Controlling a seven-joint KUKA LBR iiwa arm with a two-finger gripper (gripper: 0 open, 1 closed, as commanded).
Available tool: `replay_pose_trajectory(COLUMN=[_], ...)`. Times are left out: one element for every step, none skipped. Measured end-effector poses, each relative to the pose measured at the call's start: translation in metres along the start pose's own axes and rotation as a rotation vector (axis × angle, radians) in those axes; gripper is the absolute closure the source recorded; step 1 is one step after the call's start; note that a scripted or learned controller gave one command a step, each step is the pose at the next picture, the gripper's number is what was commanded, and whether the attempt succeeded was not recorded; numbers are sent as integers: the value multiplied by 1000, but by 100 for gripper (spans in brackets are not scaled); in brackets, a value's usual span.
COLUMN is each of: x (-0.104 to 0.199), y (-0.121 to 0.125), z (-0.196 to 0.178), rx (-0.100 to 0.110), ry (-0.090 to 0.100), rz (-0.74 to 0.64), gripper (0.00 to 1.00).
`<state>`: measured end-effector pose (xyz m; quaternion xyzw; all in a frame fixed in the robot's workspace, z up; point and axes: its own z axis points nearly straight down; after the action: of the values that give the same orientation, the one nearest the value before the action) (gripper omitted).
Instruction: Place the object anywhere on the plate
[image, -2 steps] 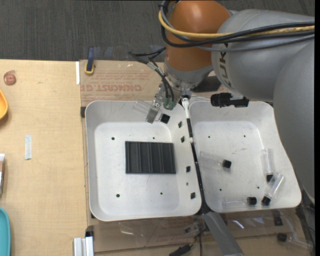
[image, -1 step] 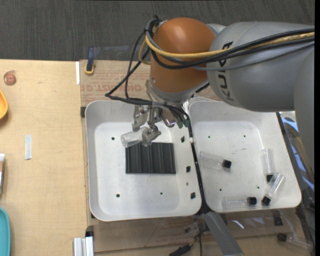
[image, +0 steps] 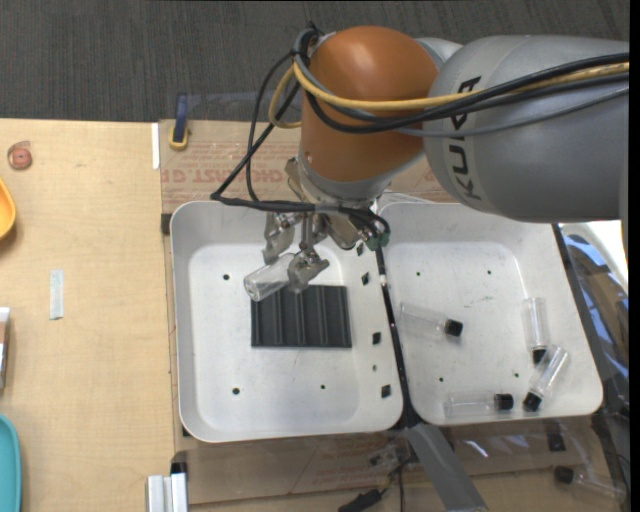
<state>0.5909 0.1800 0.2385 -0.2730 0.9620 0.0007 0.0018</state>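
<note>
A dark ridged plate (image: 301, 316) lies flat in the middle of the left bin (image: 205, 390). My gripper (image: 291, 264) hangs over the plate's upper left corner, under the orange wrist band. It is shut on a clear plastic tube (image: 266, 282), which sticks out to the left of the fingers, lies nearly level and sits just above the plate's top left edge. The tube's right end is hidden by the fingers.
The right bin (image: 500, 250) holds several clear tubes with black caps, one near its left side (image: 430, 321) and others along its right side (image: 537, 326) and front edge (image: 476, 405). Cables hang around the wrist. A wooden bench top (image: 80, 300) lies to the left.
</note>
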Motion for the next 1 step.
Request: replay_pose_trajectory(x=[5], y=[24], z=[-81], rx=[0], ry=[0], rz=[-51], gripper=[100])
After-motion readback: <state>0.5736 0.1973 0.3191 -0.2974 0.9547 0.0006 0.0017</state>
